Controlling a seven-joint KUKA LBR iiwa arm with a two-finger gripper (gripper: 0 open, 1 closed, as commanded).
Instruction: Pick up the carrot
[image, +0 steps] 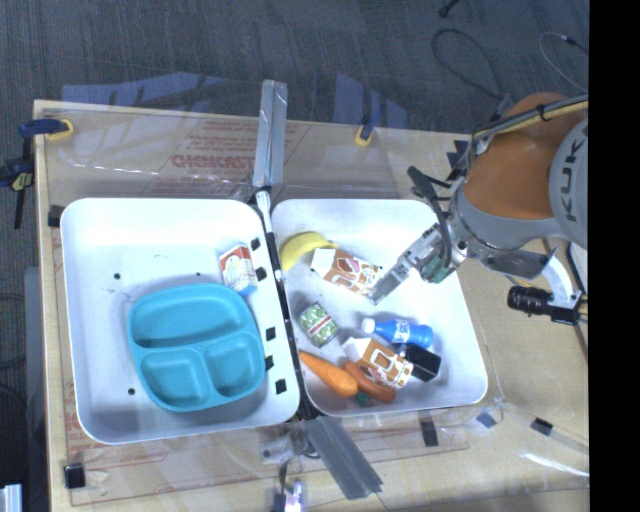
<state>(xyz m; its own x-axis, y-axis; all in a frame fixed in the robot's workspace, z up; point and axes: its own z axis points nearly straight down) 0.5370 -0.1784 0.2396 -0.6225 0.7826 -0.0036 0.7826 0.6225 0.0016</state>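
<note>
Far left: shallow white plastic bin (90, 300), smooth and glossy, holding a turquoise moulded plastic tray (196, 345) with three compartments and rounded corners. Just beside that tray's upper right corner, against the bin's inner wall, a small red-and-white printed carton (236, 266).

Across the divide, in the second white bin (465, 340), near its lower left corner: the orange carrot (328, 373), tapered, matte, lying flat and slanting down to the right. Thick end close to, perhaps touching, an orange-and-white printed box (385, 363). Above the carrot, a small green-and-white carton (317, 324); higher up, a smooth yellow rounded fruit (303, 248) beside a white carton with an orange pattern (346, 271). Further right, a white bottle with a blue label (402, 331), lying on its side, and a dark object under its right end.

Right again: grey two-finger gripper (386, 286), angled down over the patterned carton, well apart from the carrot. Open or closed: impossible to tell from here. Nothing visibly held.

Step in hand, likely: the approach. Best to travel down and left, clear the green-and-white carton, then descend over the carrot's middle. Turn the wrist to close across the narrow width, not along the length. Expect rolling on the slick bin floor; grip firmly, lift straight.
</note>
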